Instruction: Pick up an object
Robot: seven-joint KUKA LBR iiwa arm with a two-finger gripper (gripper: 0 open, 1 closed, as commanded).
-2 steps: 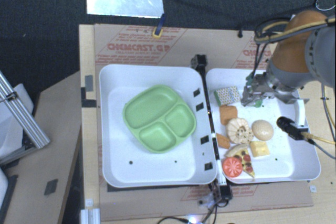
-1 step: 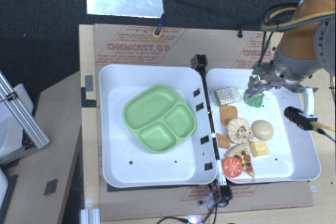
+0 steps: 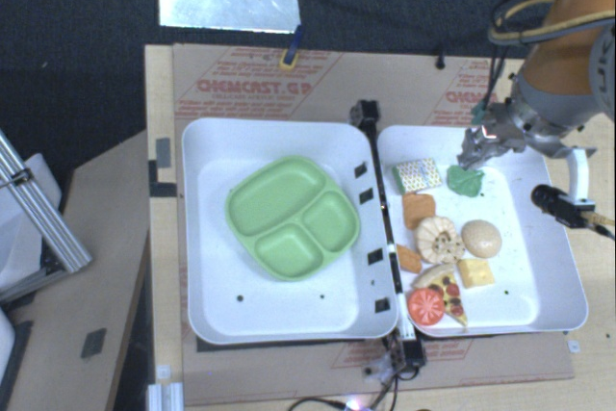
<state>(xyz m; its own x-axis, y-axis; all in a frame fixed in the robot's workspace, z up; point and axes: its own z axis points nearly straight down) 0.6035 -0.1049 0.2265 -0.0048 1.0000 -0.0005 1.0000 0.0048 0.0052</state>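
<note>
Arm (image 3: pixel 568 53) is reaching in from the right, over the right bin (image 3: pixel 553 298). Gripper (image 3: pixel 472 157) is sitting low at the back of that bin, right at the top edge of the green piece (image 3: pixel 466 181). Looks like it is touching or just above it; can't separate the two from this angle. Can't tell what state the tool is in either, the wrist body is blocking it. Nothing visibly held.

Step in hand, as I read it: the descent/approach onto the green piece, grasp not confirmed. No lift yet, the piece is lying flat on the bin floor.

The rest of the right bin is crowded toward its left side:
- speckled block (image 3: pixel 418 175) just left of the green piece, close but apart
- orange square (image 3: pixel 419 208) below that
- garlic-like bulb (image 3: pixel 437 239) and a pale egg shape (image 3: pixel 480 238) side by side
- yellow cube (image 3: pixel 474 273), pizza slice (image 3: pixel 444 289), tomato (image 3: pixel 425 306) at the front

Left bin (image 3: pixel 207 236) is holding a green divided plate (image 3: pixel 292 217), well apart from the action.

What the next move is calling for, my guess: centre over the green piece, go fully down, close, then lift straight up. The piece looks soft and flat, so there is a risk of pinching only an edge and it slipping out. Also watch the speckled block, it is near enough to get nudged.
</note>
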